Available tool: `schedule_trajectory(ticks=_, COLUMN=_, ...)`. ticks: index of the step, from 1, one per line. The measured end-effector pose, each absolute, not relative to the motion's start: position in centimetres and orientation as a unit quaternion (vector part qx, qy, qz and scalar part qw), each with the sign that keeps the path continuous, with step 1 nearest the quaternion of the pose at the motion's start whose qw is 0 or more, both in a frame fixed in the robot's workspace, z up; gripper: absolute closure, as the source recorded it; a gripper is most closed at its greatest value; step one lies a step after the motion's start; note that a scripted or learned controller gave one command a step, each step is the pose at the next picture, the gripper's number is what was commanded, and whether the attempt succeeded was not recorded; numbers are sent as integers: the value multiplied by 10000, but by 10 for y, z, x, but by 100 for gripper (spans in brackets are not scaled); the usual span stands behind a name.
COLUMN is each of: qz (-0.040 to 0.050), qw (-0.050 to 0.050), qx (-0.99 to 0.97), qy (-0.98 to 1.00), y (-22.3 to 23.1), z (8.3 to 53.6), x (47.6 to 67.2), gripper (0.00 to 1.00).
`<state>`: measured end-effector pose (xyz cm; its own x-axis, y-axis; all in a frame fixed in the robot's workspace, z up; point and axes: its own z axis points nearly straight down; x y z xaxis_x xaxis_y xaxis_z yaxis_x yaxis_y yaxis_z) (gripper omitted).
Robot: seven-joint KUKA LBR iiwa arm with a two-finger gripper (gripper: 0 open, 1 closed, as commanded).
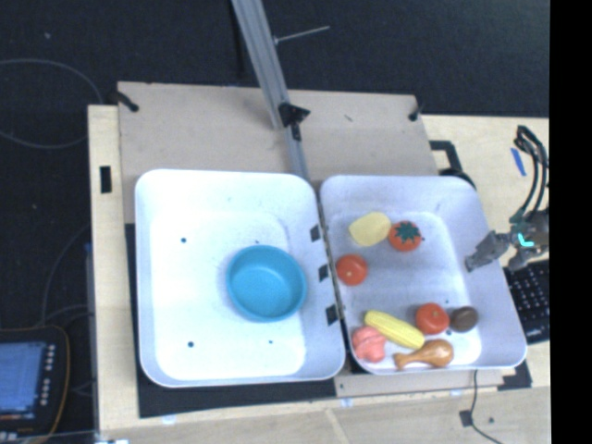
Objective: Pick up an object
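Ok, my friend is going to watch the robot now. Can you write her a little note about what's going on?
Gripper: at the right bin's right rim, holding nothing; whether its fingers are open is unclear.
Right bin: yellow lemon, tomato, red ball, corn, another red fruit, brown ball, pink piece, drumstick.
Left bin: blue bowl.
Done: nothing picked up.
Left: choose an object, grab it, lift it.
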<state>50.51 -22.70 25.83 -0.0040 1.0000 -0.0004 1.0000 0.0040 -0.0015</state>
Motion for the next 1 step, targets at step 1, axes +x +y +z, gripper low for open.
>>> schedule_trajectory(ticks=1, qz=-5, qw=-18, qx=-7055, qy=-7087, y=-227, z=261, x=506, gripper=0)
